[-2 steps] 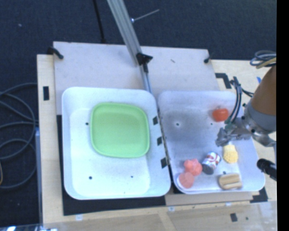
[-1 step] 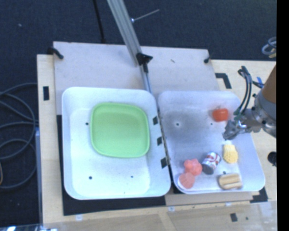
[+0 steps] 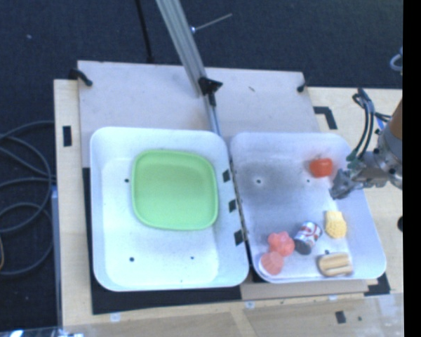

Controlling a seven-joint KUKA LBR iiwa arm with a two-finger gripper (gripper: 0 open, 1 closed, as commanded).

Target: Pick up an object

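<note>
Dark carpet with loose black cables surrounds a pale bench [image 3: 266, 83] that carries two shallow white bins side by side. On the left, the left bin [image 3: 112, 258] holds a square green plate [image 3: 175, 189]; the right bin [image 3: 266, 188] holds the loose pieces. Near its far right side lies a small red-orange object [image 3: 321, 166]. Along its near edge sit two pink pieces [image 3: 277, 251], a small grey and white object with a red patch [image 3: 307, 236], a yellow piece [image 3: 335, 224] and a tan piece shaped like a bread roll [image 3: 335, 263]. The gripper [image 3: 340, 187] reaches in from the right and hangs over the right edge of the right bin, between the red-orange object and the yellow piece, close to both. By my reading the pick is not yet done: every piece rests on the bin floor and nothing shows lifted. Choosing a piece, closing on it and raising it are left. The gripper is a dark blur at this scale, so I cannot tell how it is set, nor whether it touches anything.
</note>
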